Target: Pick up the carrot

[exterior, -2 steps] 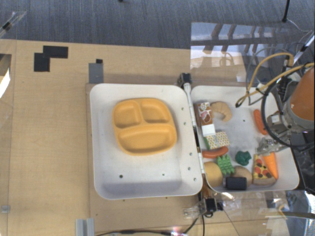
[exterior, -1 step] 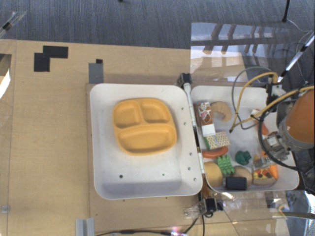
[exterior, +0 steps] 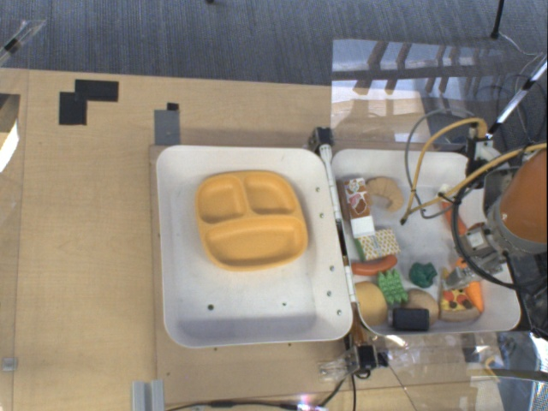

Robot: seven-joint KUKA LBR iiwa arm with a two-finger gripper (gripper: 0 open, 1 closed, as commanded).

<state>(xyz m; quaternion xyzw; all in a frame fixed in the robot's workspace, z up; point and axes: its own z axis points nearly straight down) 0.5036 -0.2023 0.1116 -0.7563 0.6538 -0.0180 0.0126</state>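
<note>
Carrot (exterior: 375,266), apparently the orange-red stick at eight o'clock in the right bin (exterior: 428,163): light, stiff, smooth; grasp mid-length, across its width. Gripper (exterior: 467,268) at four o'clock; grip state cannot be told.

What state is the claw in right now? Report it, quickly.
Claw: low over the right white bin; open or shut cannot be told.

Arm (exterior: 524,204) cut off at right edge, covers right bin's (exterior: 428,163) far side — gripper hidden beneath wrist. Orange piece (exterior: 460,226) beside arm only partly visible, carrot or not — cannot tell. Toy food clustered, several too small to identify
</note>
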